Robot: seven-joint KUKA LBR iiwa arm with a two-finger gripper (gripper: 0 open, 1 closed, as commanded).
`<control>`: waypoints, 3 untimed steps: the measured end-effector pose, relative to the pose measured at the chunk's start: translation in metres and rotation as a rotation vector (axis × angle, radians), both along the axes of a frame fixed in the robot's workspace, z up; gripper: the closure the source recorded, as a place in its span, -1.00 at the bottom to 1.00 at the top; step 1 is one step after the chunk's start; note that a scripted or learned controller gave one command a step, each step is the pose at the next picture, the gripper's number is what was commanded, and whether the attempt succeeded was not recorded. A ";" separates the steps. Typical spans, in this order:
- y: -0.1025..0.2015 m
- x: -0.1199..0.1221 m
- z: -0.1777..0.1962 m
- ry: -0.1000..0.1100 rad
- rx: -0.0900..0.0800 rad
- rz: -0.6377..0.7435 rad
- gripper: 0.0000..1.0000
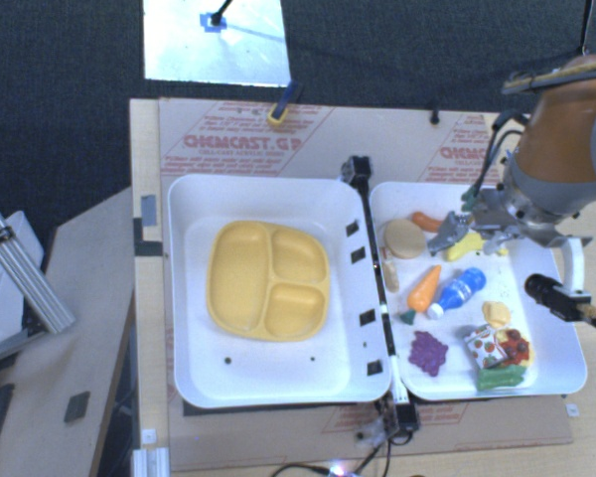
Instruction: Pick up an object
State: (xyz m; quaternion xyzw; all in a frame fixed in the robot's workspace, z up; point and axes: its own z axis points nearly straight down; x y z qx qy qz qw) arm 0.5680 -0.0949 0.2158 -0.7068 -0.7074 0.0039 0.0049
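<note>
Yellow piece (465,248) just beside jaws

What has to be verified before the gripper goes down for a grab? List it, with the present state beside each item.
1. Gripper above the right bin: ok, it hangs over the bin's far part.
2. Something to grab near it: ok, a yellow toy and a tan disc lie right by it.
3. Gripper free of load: cannot tell.
4. Targets apart from their neighbours: not ok, the carrot and the blue bottle lie close side by side.
5. Left bin out of the way: ok, it holds a yellow divided tray, well apart from the gripper.
</note>
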 end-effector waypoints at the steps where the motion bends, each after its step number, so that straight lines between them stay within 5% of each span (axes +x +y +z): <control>1: 0.000 0.003 0.007 -0.013 -0.001 0.002 -1.00; 3: -0.005 -0.010 -0.094 -0.008 0.000 0.000 -1.00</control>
